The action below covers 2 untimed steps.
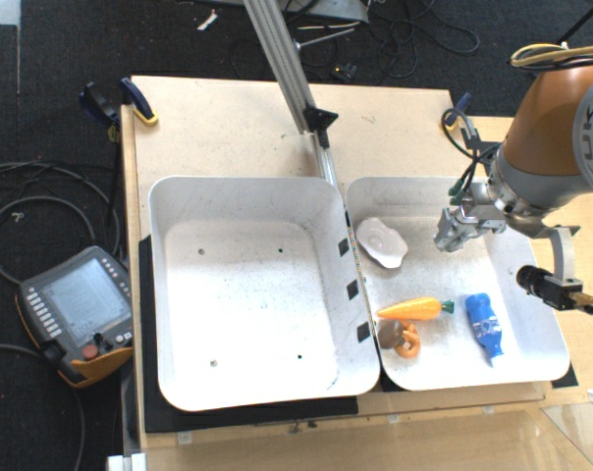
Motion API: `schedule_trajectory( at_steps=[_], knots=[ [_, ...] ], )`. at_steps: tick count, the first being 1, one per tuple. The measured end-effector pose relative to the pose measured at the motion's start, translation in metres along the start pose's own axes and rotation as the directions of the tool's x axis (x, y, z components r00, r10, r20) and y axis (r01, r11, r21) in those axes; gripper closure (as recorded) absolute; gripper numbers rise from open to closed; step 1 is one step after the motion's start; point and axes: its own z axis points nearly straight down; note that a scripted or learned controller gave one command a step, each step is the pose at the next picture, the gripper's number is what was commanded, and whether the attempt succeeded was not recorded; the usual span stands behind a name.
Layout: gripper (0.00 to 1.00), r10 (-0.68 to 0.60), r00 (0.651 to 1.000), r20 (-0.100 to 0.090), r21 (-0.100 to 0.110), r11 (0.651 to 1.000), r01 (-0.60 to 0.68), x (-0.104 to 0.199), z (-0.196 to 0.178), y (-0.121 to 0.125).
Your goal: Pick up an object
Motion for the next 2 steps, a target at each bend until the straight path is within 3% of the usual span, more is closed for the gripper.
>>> schedule_trajectory(
  at_steps=[2],
  knots=[
    [1.0,0.0,1.0,-0.001,0.0,1.0,0.0,0.11,-0.022,0.024]
  ],
)
